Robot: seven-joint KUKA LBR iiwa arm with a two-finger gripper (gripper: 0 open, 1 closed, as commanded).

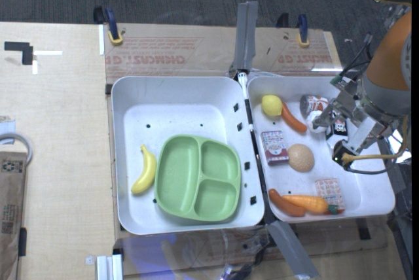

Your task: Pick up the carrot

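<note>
The carrot (309,203), orange with a green stub at its right end, lies flat near the front wall of the right bin (366,210). A redder, sausage-shaped piece (284,205) touches its left end. My gripper (329,122) hangs over the back right part of the same bin, beside a small can (314,104), and is well behind the carrot. Nothing shows in the gripper.
The right bin also holds a lemon (272,105), an orange-red stick-shaped piece (294,119), a pink box (274,146), a tan ball (301,157) and a small packet (329,188). In the left bin (124,141) lie a green divided plate (198,177) and a banana (145,170).
</note>
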